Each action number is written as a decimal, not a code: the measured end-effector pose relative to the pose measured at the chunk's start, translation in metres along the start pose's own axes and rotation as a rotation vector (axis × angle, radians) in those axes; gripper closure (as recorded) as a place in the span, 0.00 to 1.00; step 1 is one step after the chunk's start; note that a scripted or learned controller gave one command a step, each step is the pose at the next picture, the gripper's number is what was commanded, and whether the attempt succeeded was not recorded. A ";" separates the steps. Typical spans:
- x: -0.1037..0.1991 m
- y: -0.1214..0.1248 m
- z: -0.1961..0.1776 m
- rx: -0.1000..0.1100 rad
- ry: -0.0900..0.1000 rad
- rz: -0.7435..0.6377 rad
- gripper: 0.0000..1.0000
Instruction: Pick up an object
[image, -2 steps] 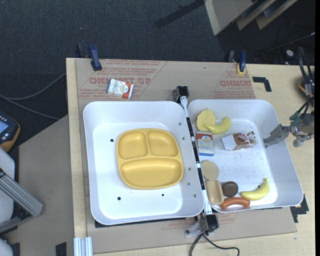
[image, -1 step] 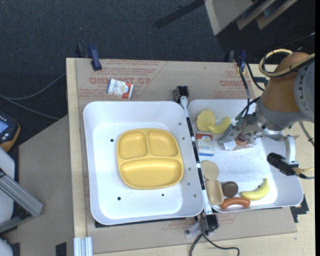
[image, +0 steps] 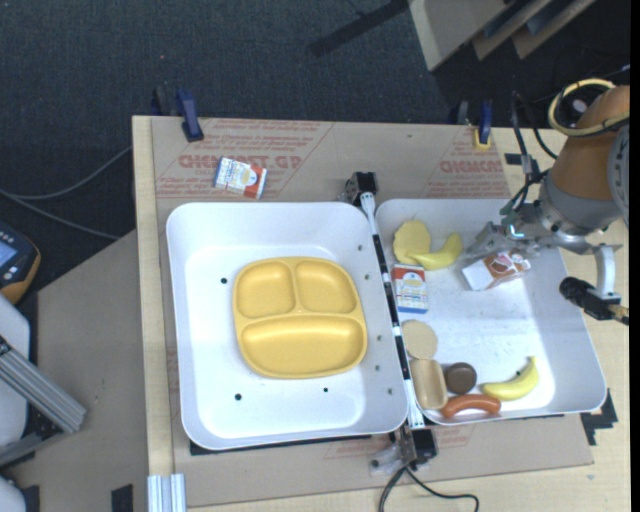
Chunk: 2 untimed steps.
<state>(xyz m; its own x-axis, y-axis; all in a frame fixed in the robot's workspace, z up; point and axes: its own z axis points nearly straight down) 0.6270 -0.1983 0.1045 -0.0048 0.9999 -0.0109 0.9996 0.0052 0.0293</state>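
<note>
The hand (image: 497, 243) sits in the right bin's (image: 570, 345) upper area, directly above a small white-and-red packet (image: 494, 270), touching it. The packet's long axis runs lower-left to upper-right.

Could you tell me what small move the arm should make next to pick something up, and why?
Probably a short, careful lift. The pincer sits low in the right white bin, right at the small white-and-red packet; raising it slightly would show whether the packet comes up.
</note>
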 end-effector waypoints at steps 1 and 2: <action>-0.004 0.003 -0.013 -0.008 -0.007 0.001 1.00; 0.116 0.033 -0.005 0.025 0.016 -0.007 1.00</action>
<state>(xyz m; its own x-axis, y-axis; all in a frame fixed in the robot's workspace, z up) 0.6591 -0.0818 0.1089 -0.0124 0.9999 0.0050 0.9999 0.0123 0.0040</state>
